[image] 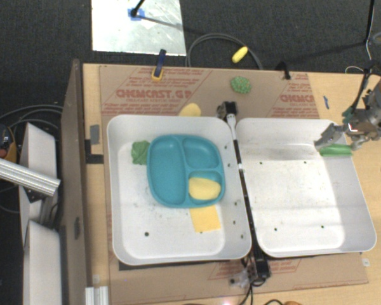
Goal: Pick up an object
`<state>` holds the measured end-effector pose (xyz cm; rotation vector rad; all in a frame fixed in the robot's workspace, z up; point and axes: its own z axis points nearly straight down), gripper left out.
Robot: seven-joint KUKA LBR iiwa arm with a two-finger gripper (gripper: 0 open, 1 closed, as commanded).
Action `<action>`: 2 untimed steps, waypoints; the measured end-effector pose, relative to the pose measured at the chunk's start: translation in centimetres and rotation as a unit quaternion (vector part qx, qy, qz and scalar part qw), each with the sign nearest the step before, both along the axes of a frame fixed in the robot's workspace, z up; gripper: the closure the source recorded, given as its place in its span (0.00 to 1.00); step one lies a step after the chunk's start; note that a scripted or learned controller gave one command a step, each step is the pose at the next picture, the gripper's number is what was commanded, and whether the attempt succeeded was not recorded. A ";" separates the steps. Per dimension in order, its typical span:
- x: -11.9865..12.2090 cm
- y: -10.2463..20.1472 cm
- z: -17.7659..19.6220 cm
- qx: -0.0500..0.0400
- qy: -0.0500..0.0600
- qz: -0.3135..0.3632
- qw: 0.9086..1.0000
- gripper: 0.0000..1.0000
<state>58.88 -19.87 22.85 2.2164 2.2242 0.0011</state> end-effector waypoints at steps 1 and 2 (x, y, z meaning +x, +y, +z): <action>-4.3 7.3 -11.0 0.003 0.006 0.003 1.000 0.00; -3.9 9.2 -14.6 0.001 0.002 0.001 1.000 0.00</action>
